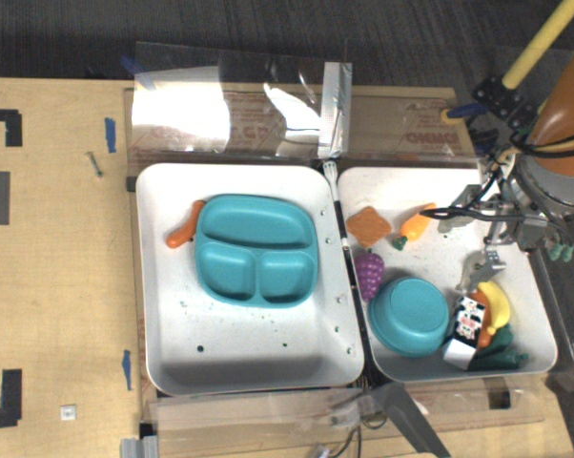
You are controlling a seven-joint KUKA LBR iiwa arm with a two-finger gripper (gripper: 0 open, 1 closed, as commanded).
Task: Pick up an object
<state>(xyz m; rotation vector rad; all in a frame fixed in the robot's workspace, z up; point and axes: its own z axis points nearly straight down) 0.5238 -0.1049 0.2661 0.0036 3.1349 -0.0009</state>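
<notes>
Cardboard behind right bin (540,284) bears unreadable red print; jaws (480,267) above banana (498,303).

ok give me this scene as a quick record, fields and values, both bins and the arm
left bin: teal plastic three-section plate; orange toy carrot at the plate's left edge
right bin: round teal bowl, purple toy grapes, flat orange toy slice, small orange toy pepper, yellow toy banana
arm: grey with orange band, over the right bin's right side
pincer: just above the banana, grip unclear
</notes>
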